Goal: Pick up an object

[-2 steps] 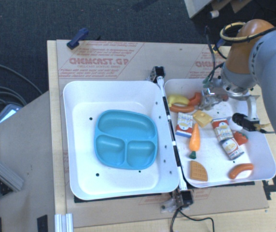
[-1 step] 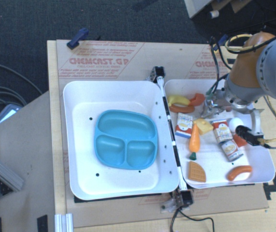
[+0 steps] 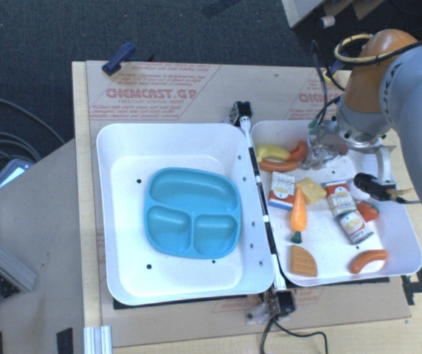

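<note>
A dark carpeted floor surrounds the tabletop, a brown board printed with red lettering that carries two shallow white bins side by side, presumably so things can be moved from one to the other. The left bin holds a blue divided plate lying flat at its centre. The right bin holds all the loose toy food, which makes it the place to pick from: a yellow banana and a red sausage at its 11 o'clock, a small carton, a cheese wedge and an upright-pointing carrot near the middle, a labelled can at 3 o'clock, a waffle slice at 7 o'clock and a hot dog at 5 o'clock.

The arm reaches in from 3 o'clock, and its claw hangs over the bin's 12 o'clock area, just beside the sausage's end and above the cheese wedge. Whether its tips stand apart or together I cannot tell; nothing is visibly between them, so no object looks picked yet.
</note>
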### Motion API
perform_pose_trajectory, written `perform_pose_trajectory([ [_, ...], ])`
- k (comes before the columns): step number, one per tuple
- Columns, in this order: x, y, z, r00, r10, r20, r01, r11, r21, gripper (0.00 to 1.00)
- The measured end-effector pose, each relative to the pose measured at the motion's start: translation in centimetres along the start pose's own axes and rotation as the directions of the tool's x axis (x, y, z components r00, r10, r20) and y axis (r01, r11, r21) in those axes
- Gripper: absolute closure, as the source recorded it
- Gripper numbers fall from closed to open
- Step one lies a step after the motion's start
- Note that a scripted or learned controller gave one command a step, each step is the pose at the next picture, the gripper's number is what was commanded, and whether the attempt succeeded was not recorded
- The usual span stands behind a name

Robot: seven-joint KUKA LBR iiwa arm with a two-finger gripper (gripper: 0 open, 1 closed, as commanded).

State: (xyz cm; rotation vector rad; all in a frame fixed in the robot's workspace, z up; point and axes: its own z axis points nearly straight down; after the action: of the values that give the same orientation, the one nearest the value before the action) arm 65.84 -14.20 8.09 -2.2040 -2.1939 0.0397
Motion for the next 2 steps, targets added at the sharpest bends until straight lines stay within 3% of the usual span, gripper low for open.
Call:
perform_pose_trajectory([
  [1,-0.01,-0.15,-0.88,1.0,-0.001,0.001,0.001,1.0,0.005,1.0],
  [2,0.04,-0.07,-0.93,1.0,-0.001,0.001,0.001,1.0,0.003,0.0],
])
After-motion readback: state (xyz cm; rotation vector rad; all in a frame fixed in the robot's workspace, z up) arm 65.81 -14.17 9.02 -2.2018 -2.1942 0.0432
